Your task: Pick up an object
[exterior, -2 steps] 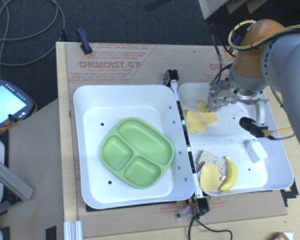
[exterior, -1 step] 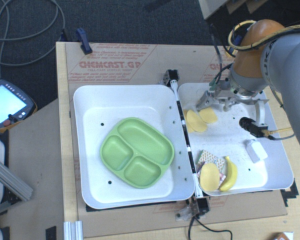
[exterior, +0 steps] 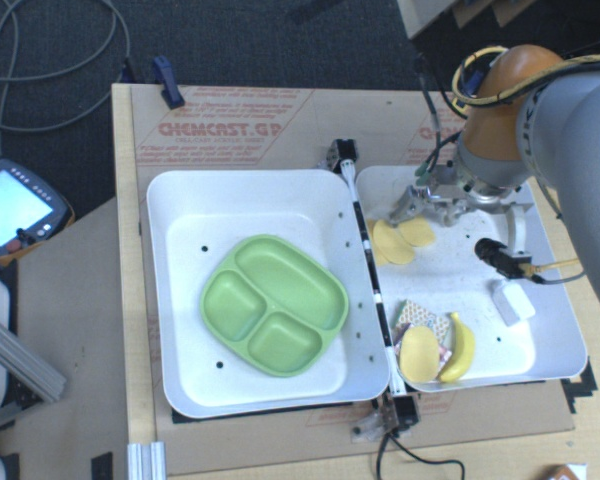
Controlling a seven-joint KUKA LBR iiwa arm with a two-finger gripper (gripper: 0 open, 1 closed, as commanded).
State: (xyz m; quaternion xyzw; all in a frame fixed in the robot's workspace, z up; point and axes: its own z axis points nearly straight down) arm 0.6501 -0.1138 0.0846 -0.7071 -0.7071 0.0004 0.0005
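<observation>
Right-hand bin [exterior: 550,353] holds pale yellow pieces [exterior: 401,239] beside the pincer [exterior: 430,200], whose state I cannot tell

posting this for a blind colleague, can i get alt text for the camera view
A grey robot arm's gripper hangs over pale yellow chips in the right white bin, which also holds a banana. The left white bin holds a green divided plate.

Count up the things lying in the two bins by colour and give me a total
Green: 1, the divided plate in the left bin.
Yellow: 3, the pale floppy piece under the claw, the banana and the round yellow item.
Patterned: 1, the small packet.
White-grey: 1, the small block.
Total: 6
</observation>
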